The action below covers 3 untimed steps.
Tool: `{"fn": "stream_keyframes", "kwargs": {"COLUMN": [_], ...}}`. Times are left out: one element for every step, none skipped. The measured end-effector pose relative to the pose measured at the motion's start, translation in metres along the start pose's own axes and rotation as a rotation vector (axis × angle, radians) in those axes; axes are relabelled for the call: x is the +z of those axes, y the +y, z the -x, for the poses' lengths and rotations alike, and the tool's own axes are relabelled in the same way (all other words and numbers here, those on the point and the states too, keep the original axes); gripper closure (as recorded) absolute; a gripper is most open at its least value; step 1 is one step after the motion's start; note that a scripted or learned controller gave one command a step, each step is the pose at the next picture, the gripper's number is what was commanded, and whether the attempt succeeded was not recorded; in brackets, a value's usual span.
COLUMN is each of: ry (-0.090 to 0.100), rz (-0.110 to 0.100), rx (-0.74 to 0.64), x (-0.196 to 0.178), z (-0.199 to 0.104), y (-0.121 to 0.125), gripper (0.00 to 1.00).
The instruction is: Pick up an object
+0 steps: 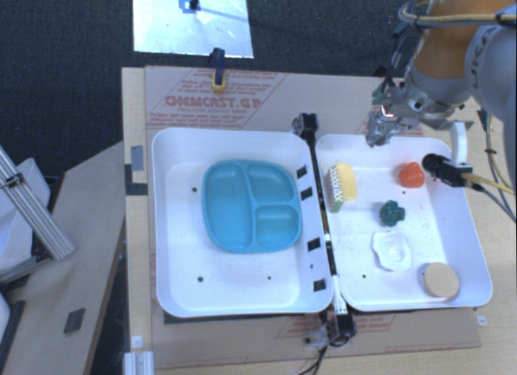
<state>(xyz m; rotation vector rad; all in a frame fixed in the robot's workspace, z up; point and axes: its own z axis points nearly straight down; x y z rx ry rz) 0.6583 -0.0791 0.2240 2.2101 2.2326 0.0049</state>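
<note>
We count two white bins: the left bin (174, 228) holds one blue tray (250, 206), the right bin (464, 236) five small objects (393, 213). The hand (380, 131) hangs over its far edge.

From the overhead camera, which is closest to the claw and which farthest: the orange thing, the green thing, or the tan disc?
Measured from the claw, above the right bin's far edge:
1. Orange thing, far right of the right bin.
2. Green thing, middle of that bin.
3. Tan disc, near right corner.

Blue tray (247, 217), orange ball (411, 174), green toy (392, 212), white bins (242, 305).
</note>
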Motion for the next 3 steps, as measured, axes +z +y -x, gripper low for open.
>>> {"fn": "stream_keyframes", "kwargs": {"ry": [0.000, 0.000, 0.000], "rz": [-0.001, 0.001, 0.000], "rx": [0.000, -0.001, 0.000], "x": [0.008, -0.004, 0.004], "z": [-0.057, -0.115, -0.165], "y": [-0.006, -0.002, 0.003], "gripper": [1.00, 1.00, 1.00]}}
